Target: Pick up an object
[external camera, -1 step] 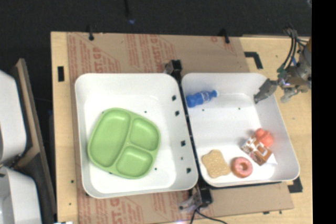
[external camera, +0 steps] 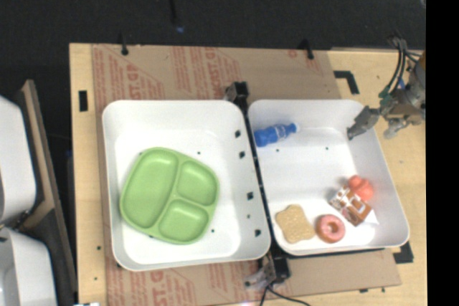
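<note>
Two white bins [external camera: 115,154] on cardboard-covered bench [external camera: 165,75].

blue bottle [external camera: 275,134] — flat, right bin's far-left

My bench [external camera: 143,75] carries two bins side by side, touching along their inner walls. The left bin [external camera: 115,125] has a plate [external camera: 168,195] lying in its near left part. The right bin [external camera: 380,154] holds four things. A bottle [external camera: 275,134] lies at its far left, close to the wall between the bins. Along the near wall, a slice of bread [external camera: 294,223] lies left of a doughnut [external camera: 330,228], the two just apart. A toy [external camera: 353,198] lies just right of and behind the doughnut. My claw [external camera: 376,121] sits at the right bin's far right corner, over its rim.
</note>
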{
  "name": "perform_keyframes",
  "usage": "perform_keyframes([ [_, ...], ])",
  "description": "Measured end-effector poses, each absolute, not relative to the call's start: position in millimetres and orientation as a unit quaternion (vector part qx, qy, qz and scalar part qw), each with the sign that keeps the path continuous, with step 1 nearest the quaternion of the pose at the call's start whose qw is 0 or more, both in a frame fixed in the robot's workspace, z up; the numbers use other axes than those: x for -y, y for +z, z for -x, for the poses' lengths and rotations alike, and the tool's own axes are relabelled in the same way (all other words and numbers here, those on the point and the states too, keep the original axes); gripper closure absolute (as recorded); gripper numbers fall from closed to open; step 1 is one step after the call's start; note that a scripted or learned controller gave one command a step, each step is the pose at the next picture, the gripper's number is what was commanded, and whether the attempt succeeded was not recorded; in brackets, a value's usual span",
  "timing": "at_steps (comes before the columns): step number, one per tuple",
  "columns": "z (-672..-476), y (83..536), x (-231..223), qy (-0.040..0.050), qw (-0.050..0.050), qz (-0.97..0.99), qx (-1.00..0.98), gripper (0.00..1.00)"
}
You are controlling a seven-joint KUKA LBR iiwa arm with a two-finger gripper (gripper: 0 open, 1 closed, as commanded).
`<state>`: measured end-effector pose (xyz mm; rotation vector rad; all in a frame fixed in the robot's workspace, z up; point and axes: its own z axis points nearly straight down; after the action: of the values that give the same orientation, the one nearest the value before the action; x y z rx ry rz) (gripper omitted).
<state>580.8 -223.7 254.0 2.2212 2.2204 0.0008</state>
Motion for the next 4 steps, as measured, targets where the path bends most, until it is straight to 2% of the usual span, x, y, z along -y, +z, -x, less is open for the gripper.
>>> perform_keyframes([
  [1, -572.9, 194.6, 223.7, -0.0010, -0.002, -0.707, -0.707, 0.00],
  [3, -578.9, 98.9, 217.4, -0.0007, -0.001, -0.707, -0.707, 0.00],
  [4, -580.1, 111.8, 218.2, 0.0007, 0.001, -0.707, -0.707, 1.00],
])
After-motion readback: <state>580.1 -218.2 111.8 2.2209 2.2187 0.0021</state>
